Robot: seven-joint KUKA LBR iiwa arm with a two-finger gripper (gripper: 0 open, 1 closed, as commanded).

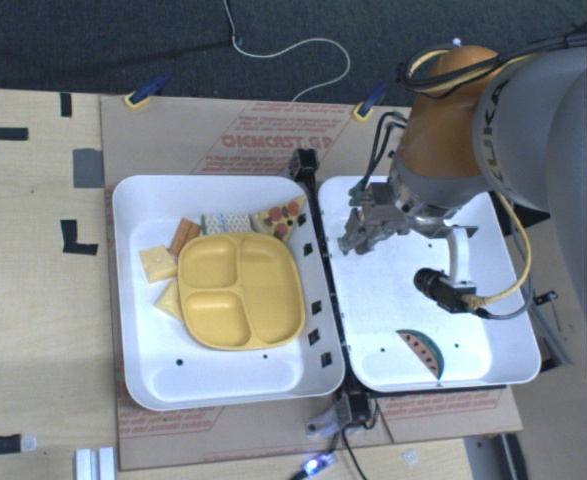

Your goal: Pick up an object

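My gripper (pixel 357 240) hangs over the upper left part of the right bin (pixel 493 363), close to the divider between the bins. Nothing shows between its fingers. A watermelon slice toy (pixel 423 352) lies near the front edge of the right bin, well below the gripper. In the left bin (pixel 138 368) a yellow divided plate (pixel 241 288) lies in the middle, with a cracker square (pixel 158 264), a brown piece (pixel 183 234), a pizza slice toy (pixel 281 216) and other small food toys tucked around its upper and left edges.
The arm's grey body and orange band (pixel 453 98) cover the upper right of the right bin. A black cylinder on a cable (pixel 443 290) hangs over the bin's middle. Both bins sit on a cardboard sheet (pixel 263 138).
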